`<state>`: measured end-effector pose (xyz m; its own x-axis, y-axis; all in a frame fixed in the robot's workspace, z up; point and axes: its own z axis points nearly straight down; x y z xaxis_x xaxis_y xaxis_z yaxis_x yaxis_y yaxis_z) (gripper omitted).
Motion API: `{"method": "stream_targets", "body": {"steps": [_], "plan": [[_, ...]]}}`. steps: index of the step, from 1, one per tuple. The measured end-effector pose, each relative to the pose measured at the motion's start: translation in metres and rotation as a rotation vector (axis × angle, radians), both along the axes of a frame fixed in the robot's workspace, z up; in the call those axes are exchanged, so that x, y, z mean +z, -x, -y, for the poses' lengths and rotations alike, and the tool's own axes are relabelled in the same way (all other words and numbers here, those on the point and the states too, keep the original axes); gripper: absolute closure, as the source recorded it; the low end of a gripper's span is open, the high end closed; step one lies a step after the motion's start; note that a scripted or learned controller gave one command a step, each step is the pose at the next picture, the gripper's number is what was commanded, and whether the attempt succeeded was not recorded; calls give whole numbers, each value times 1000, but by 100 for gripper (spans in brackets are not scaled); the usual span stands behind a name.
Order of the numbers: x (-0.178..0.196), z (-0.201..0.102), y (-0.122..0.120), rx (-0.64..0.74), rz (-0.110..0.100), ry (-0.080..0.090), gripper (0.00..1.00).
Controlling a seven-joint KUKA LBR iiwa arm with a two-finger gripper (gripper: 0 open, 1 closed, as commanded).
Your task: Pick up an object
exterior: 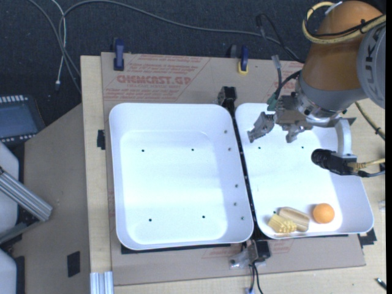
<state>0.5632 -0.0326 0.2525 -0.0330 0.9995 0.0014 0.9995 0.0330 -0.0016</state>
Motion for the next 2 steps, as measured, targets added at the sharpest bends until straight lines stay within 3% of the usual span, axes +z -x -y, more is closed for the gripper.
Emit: {"method": "stream_targets", "body": {"steps": [1, 2], "plan": [[73, 33, 5, -9, 9, 2, 0], [-91, 49, -5, -34, -11, 1, 0]]}}
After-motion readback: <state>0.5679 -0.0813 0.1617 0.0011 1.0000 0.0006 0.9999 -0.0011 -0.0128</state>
